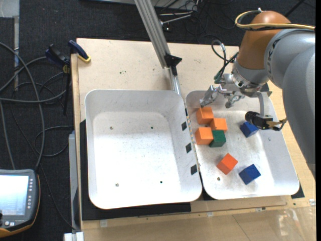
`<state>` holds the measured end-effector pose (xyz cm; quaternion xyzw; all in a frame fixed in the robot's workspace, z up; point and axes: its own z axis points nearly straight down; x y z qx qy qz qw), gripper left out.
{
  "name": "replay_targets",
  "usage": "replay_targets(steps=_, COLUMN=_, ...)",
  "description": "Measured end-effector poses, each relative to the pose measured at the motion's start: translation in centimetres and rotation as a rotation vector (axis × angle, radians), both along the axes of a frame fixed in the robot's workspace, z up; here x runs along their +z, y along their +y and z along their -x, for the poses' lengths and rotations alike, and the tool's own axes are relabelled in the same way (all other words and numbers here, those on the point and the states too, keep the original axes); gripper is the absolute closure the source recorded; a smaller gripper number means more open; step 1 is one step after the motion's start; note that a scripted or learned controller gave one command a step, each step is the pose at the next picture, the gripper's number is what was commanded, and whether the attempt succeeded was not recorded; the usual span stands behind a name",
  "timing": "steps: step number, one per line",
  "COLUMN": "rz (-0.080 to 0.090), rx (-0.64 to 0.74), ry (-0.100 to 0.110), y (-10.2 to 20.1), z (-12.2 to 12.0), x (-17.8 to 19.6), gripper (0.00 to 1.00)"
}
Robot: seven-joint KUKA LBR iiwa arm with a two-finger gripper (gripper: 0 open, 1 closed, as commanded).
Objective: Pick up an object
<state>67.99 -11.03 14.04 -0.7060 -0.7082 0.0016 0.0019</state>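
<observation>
The right bin (281, 177) holds several small cubes. Three orange cubes (204, 115) and a green cube (218, 139) huddle near its left wall. Another orange cube (227, 163) and a blue cube (249, 173) lie nearer the front, and a second blue cube (248, 129) sits toward the right. My gripper (219, 98) hangs over the far end of this bin, just behind the orange cluster. It is open, its fingers (206, 98) spread wide with nothing between them.
The left bin (100, 104) stands beside the right one. A slanted metal pole (153, 26) crosses above the bench's far side. A blue and yellow clamp (75, 49) grips the bench's far left corner. A black cable fitting (258, 118) hangs by the blue cube.
</observation>
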Motion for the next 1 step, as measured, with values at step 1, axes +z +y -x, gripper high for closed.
replay_targets(steps=1, rz=-0.002, rx=-0.001, ry=-0.01, y=0.15, z=-0.19, x=-4.38, gripper=0.0)
